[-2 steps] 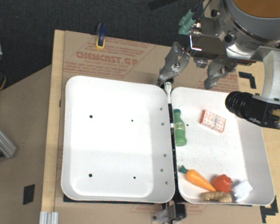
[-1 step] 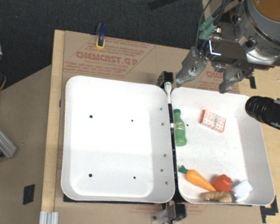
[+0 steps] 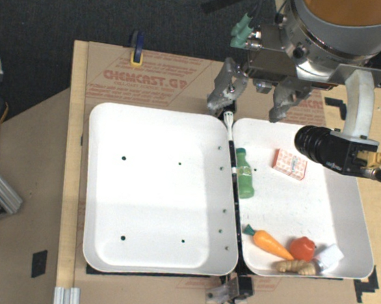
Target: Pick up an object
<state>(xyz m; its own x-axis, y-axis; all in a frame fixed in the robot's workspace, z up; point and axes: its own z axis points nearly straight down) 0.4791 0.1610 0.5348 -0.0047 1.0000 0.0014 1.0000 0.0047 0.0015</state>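
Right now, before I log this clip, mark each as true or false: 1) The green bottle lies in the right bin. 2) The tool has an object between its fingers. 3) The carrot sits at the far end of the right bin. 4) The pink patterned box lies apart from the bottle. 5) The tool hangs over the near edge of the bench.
1) True: the green bottle lies in the right bin, along its left wall.
2) False: the tool is open, nothing between its fingers.
3) False: the carrot sits at the near end, by the red object.
4) True: the pink patterned box lies apart from it.
5) False: it hangs over the bins' far edge.
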